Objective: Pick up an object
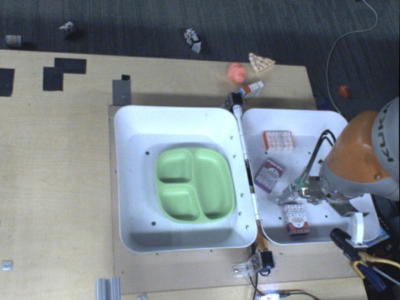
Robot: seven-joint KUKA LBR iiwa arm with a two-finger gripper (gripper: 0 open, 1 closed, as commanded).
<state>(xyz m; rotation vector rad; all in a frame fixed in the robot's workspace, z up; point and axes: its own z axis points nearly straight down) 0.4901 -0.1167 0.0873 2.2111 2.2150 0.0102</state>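
The right white bin (325,119) holds three small items. A pink-and-white checked packet (278,140) lies near its far side. A purple-and-white packet (268,175) lies in the middle left. A small red-labelled bottle (295,219) lies near the front wall. My gripper (294,194) hangs low over the bin, just above the red bottle and right of the purple packet, below the orange band (351,152). Nothing shows between the fingers.
The left white bin (134,167) holds a green divided tray (194,183). Behind the bins on the bench lie a pink ball (236,72), a pizza-slice toy (261,62) and a small tube (250,90). Cables run at the right.
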